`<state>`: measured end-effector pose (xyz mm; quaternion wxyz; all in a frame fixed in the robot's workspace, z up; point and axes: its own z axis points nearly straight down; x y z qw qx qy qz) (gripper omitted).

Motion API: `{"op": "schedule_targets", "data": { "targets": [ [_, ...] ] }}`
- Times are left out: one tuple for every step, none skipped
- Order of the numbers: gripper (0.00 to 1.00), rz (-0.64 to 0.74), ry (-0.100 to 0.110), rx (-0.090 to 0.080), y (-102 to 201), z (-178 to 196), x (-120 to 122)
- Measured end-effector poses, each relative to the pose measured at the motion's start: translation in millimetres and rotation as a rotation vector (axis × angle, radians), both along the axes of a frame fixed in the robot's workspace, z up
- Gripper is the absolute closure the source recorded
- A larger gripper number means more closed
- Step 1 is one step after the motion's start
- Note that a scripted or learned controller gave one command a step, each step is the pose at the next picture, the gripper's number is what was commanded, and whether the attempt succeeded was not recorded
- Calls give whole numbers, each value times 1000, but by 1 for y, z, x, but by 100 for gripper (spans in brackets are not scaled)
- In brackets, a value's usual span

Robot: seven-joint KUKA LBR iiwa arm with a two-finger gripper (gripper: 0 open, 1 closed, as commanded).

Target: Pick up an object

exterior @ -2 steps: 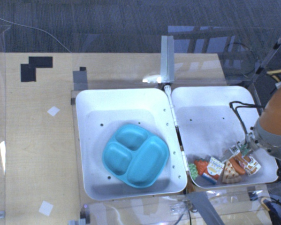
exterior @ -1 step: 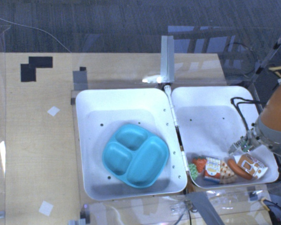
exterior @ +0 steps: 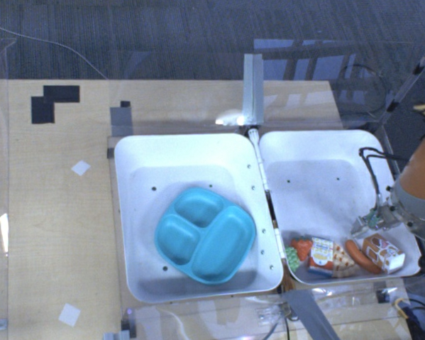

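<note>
In the right bin point(exterior: 319, 174), several small toy food items lie in a row along the front wall. They include a red and green piece point(exterior: 298, 251), a small printed carton point(exterior: 321, 253), a flat pizza-like piece point(exterior: 341, 260), an orange sausage point(exterior: 359, 256) and a brown and white bread-like piece point(exterior: 384, 253). My gripper point(exterior: 370, 223) hangs low at the bin's right side, just above and behind the sausage and the bread-like piece. Nothing is visibly held in it. The arm's orange band point(exterior: 422, 170) shows at the right edge.
The left bin point(exterior: 141, 169) holds a blue divided plate point(exterior: 205, 234) towards its front. A black cable point(exterior: 372, 166) loops over the right bin's right rim. A metal post point(exterior: 253, 85) stands behind the wall between the bins.
</note>
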<state>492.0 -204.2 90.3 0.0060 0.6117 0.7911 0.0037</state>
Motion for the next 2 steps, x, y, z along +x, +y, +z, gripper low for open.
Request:
{"op": "schedule_targets", "data": {
  "targets": [
    [0, -2, 1, -2, -1, -1, -1],
    [0, 159, -11, -12, 73, 1, 2]
  ]
}}
